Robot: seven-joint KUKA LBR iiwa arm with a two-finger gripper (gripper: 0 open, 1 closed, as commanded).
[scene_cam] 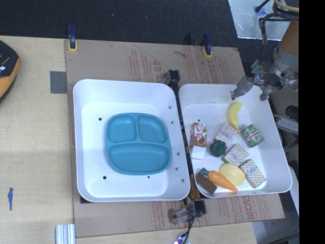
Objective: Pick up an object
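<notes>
Pincer (252, 87) hovers over the far right corner of the right bin (203, 91), fingers spread apart, nothing between them. Nearest candidate: toy banana (233, 115), lying in that bin just below the pincer. Judged light, stiff plastic, smooth and curved, so likely to slip; best taken across its narrow middle. Close by in the same bin: small green can (251, 135), dark green lump (218, 148), carrot (221, 181), yellow lemon-like piece (232, 173), several printed food packets. Labels too small to read. Left bin (81, 136) holds a blue divided plate (138, 143). Cardboard over the surface (30, 136) carries red print, illegible.
</notes>
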